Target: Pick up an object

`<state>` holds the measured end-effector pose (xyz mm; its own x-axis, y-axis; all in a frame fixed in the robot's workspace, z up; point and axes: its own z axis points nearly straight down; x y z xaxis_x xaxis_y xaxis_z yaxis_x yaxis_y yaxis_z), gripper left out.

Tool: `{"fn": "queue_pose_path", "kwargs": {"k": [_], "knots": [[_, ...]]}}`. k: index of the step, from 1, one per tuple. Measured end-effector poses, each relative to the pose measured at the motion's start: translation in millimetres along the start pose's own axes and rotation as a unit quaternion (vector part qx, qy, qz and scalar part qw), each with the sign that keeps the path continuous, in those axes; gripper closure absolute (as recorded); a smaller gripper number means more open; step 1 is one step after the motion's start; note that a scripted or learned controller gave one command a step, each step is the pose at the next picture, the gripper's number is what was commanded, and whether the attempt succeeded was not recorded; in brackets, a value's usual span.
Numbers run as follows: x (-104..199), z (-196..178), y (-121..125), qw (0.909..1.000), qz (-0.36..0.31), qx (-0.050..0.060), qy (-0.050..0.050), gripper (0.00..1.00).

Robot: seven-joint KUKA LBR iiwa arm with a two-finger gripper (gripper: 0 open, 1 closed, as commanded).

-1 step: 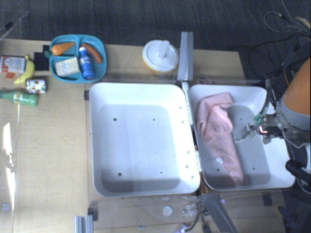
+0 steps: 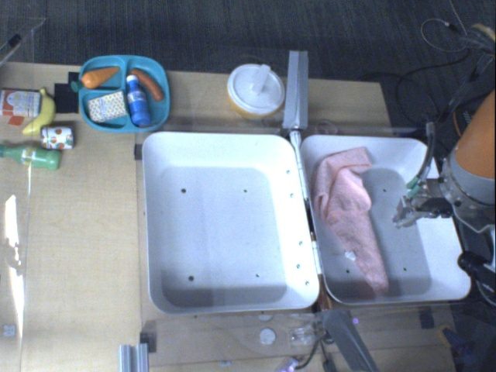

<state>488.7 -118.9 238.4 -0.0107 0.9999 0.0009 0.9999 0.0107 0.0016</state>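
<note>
Poised over the right bin (image 2: 442,289), the gripper (image 2: 406,210) is seen with nothing held, its spread not discernible, beside the pink cloth (image 2: 349,211), which is judged light, limp, best pinched at a raised fold.

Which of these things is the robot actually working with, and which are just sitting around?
Part of the job:
- pink cloth, lying in the right bin
- gripper, over that bin

Just lying about:
- left bin
- blue divided tray of toy food
- yellow cup
- banana
- green bottle
</note>
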Motion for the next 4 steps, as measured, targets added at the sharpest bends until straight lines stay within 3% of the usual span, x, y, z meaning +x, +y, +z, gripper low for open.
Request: {"fn": "queue_pose_path", "kwargs": {"k": [1, 2, 3, 4], "knots": [[0, 0, 0, 1.0000, 0.000, 0.000, 0.000, 0.00], [24, 146, 27, 0.9871, -0.160, -0.006, -0.003, 0.00], [24, 147, 73, 0.9980, -0.062, -0.007, -0.002, 0.00], [2, 148, 43, 0.9933, -0.115, -0.008, -0.003, 0.00]]}}
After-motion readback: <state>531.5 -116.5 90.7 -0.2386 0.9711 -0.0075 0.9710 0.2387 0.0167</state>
